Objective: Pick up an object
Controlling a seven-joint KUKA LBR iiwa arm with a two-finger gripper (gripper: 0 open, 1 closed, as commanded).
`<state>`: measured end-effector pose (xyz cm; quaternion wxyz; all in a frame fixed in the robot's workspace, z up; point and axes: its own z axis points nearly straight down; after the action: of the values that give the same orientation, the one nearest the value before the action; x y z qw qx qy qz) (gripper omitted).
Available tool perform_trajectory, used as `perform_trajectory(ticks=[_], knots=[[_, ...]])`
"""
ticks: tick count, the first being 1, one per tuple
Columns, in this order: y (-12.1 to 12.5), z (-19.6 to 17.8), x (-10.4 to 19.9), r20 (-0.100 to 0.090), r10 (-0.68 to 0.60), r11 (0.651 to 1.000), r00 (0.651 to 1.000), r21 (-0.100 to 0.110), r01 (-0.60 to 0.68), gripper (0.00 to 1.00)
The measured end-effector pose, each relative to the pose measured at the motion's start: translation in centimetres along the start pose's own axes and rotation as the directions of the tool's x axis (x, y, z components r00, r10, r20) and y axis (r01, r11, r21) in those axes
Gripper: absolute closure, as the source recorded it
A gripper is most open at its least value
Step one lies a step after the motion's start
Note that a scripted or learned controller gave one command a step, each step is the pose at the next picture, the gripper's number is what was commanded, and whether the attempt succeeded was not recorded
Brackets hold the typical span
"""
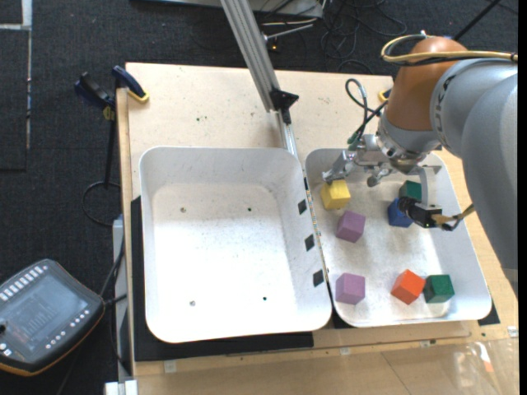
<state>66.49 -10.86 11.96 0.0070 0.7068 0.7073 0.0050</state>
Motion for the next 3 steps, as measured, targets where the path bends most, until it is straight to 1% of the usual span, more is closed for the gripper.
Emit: perform_trajectory(ticks=[1,2,3], knots=[[0.1,-1.1,0.0,0.0,0.001,1.0,1.0,-0.004,-0.001,1.0],[0.4,-5.7,-0.7,-0.001,0.001,1.0,1.0,0.011,-0.001,1.0],[0.6,-9.4,-0.7,-0.002,-0.001,1.0,1.0,0.011,0.001,1.0]])
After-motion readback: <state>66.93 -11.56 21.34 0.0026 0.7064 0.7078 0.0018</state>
